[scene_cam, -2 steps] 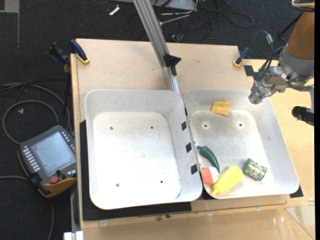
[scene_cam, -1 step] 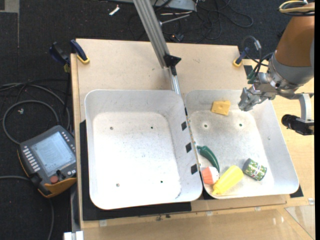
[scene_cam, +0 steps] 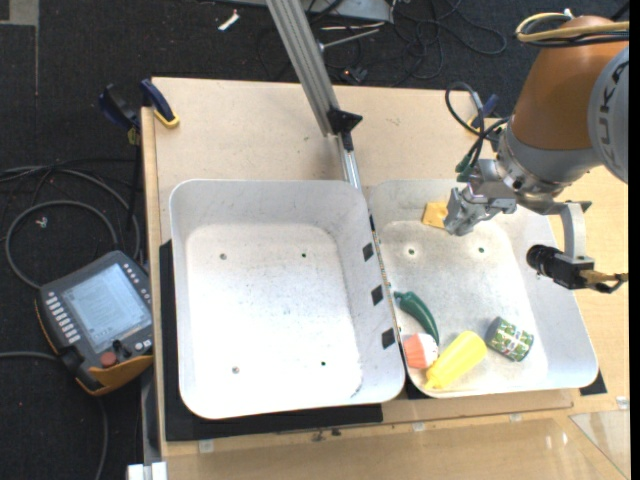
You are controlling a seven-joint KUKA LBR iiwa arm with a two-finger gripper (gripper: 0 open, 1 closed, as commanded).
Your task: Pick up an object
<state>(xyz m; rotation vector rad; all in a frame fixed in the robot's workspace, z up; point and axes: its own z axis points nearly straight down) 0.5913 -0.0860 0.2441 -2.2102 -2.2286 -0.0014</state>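
A: What do we see in the right bin (scene_cam: 560, 368)?

B: Near its front edge we see a yellow, banana-like plastic piece (scene_cam: 457, 359) lying at a slant. Touching its left end is a small red-and-white item (scene_cam: 419, 348) with a dark green leaf-shaped part (scene_cam: 417, 313) above it. Just right of these lies a small green patterned can (scene_cam: 510, 339) on its side.

A: And the arm?

B: Its gripper (scene_cam: 460, 218) hangs over the bin's back edge, beside a small yellow block (scene_cam: 434, 214). We cannot tell its state. The left bin (scene_cam: 200, 208) sits beside it.

bins (scene_cam: 200, 208): matt white plastic, scuffed | bench (scene_cam: 250, 128): pale wood, perhaps | claw (scene_cam: 462, 218): grey metal
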